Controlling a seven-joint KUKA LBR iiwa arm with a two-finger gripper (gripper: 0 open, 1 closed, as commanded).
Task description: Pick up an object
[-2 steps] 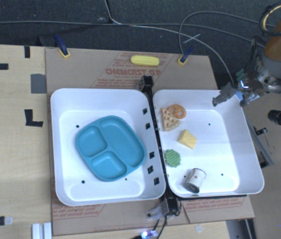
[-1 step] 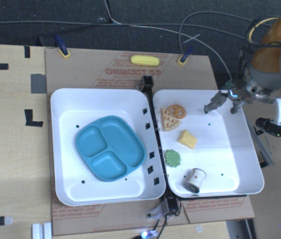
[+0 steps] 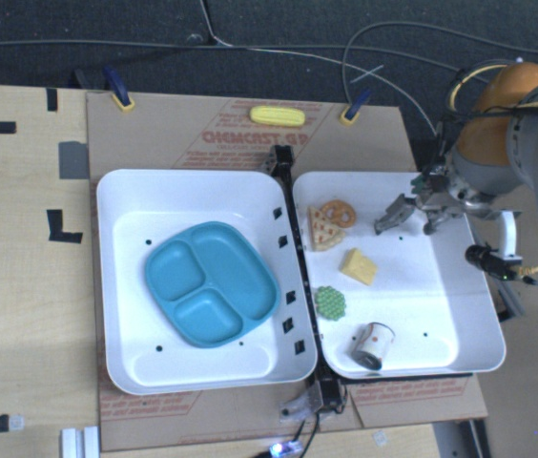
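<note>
Fingers of gripper [image 3: 412, 214] spread apart, nothing between them, above right bin [image 3: 441, 284]. Advice: centre over cheese wedge [image 3: 359, 266] before descending.

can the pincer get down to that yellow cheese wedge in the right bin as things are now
Probably yes. The pincer hangs over the right bin, the cheese wedge lies apart from the waffle and green piece, nothing covering it.

Brightness: I see even, fairly bright light on both white bins [image 3: 121, 256], nearly washed out.
Shadows: soft and short; a faint one sits under the blue tray [image 3: 210, 282].
Glare: a mild sheen on the arm's orange band [image 3: 507, 103].
Sharpness: I get a soft, low-resolution picture; small items blur.
Background: the dark floor [image 3: 250, 8] looks dim and grainy.
</note>
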